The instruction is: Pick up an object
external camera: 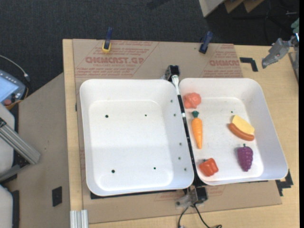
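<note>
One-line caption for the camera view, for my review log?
Gripper at the bench's far right corner; right bin holds carrot, grapes, pepper and two other toy foods.

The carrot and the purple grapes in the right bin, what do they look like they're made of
Carrot: likely molded plastic, a toy; even orange body, smooth, with a small solid green top. Purple grapes: likely the same, one lumpy piece in uniform purple with a slight sheen, no separate berries. Neither shows blemishes as real produce would. Rubber or foam cannot be ruled out from this view.
</note>
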Robot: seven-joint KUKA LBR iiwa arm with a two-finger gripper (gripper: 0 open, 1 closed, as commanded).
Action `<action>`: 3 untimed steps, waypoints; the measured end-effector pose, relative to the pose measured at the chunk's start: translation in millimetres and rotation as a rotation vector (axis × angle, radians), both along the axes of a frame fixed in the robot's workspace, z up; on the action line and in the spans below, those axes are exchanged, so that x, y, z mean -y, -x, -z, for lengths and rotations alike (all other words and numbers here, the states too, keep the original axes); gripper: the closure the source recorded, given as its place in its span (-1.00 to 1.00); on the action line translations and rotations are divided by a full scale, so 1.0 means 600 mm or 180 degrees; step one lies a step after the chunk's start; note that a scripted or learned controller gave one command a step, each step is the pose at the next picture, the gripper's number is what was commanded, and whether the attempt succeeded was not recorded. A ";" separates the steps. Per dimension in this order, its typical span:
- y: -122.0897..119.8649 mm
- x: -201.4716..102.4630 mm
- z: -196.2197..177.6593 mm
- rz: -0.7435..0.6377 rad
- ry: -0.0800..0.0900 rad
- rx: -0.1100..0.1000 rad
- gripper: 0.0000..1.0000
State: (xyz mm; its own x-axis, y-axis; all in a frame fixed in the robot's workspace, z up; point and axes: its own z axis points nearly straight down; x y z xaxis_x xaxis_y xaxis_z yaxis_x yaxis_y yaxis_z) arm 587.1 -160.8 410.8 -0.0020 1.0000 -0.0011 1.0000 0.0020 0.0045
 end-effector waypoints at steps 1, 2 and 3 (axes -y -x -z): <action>-0.006 0.002 -0.011 0.0000 0.0009 0.0006 1.00; 0.030 -0.089 -0.009 -0.0008 -0.0009 -0.0021 1.00; 0.092 -0.133 -0.013 -0.0002 -0.0009 -0.0022 1.00</action>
